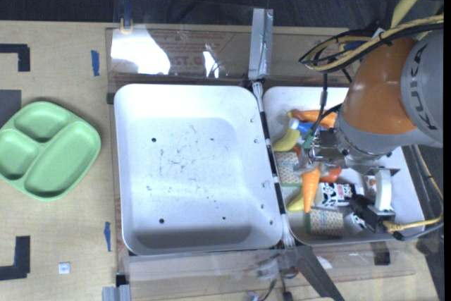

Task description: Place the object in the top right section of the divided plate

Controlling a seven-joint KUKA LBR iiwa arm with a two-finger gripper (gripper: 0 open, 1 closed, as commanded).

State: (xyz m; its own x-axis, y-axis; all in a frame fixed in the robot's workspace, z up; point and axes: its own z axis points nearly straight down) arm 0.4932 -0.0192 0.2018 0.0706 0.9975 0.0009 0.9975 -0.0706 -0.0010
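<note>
Nothing on the plate yet – pick not confirmed

Task looks barely started, judging by layout. Green divided plate sits on the wooden bench at far left, well apart from both bins, all 3 sections bare incl. the top right one. So nothing delivered.

Arm w/ orange band is over the right bin; gripper is down among the clutter there. Can't tell if the jaws are open or closed, wrist body hides them. An orange carrot lies just below the gripper, prob. the object being targeted, but can't say it's held.

Left: secure a grasp, lift, carry across the left bin, drop in top right section.

Containers:
- Left bin: just scuffs and small dark specks on the floor.
- Right bin: crowded. Carrot, yellow banana-like piece, another yellow piece, black-and-white patterned carton, patterned cup, more orange/blue bits near the top, partly hidden by the arm.
</note>
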